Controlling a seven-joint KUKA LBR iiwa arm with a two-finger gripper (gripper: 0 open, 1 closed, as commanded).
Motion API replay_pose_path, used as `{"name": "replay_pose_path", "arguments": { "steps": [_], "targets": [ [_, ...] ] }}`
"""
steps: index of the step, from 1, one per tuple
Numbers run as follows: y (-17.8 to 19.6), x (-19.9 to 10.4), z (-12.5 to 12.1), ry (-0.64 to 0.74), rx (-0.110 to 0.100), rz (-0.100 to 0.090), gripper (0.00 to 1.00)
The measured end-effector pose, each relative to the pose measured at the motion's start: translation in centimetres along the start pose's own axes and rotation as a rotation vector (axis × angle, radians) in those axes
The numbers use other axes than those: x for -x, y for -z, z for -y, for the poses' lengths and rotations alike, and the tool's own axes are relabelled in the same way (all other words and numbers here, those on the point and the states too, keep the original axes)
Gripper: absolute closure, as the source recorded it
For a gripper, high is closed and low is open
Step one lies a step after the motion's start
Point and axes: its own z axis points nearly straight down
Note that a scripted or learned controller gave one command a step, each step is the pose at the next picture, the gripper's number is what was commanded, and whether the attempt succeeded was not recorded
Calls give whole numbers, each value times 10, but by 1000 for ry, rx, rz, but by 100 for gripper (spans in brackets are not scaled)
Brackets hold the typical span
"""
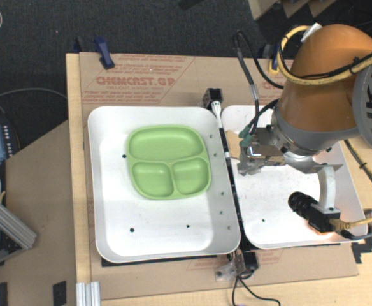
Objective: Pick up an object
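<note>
A light green divided plate [169, 162] with three compartments lies flat in the left white bin [109, 222], towards its back. My gripper [250, 160] hangs low over the left part of the right white bin [269, 228], close to the wall between the two bins. The orange and grey wrist above it hides much of that bin. I see nothing held at the gripper. The plate lies to the gripper's left, across the divide, and apart from it.
Both bins rest on a brown cardboard sheet [141, 75] with red lettering. A blue clip [104, 52] sits at the sheet's back left edge. Black clamps [212, 98] stand at the back and front of the seam between the bins.
</note>
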Motion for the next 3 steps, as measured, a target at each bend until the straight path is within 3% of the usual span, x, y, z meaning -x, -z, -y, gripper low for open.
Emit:
{"name": "replay_pose_path", "arguments": {
  "steps": [1, 2, 3],
  "targets": [
    [98, 84, 0, -15, 14, 5, 100],
    [24, 88, 1, -10, -8, 2, 100],
    [-27, 72, -4, -7, -8, 1, 100]
  ]
}}
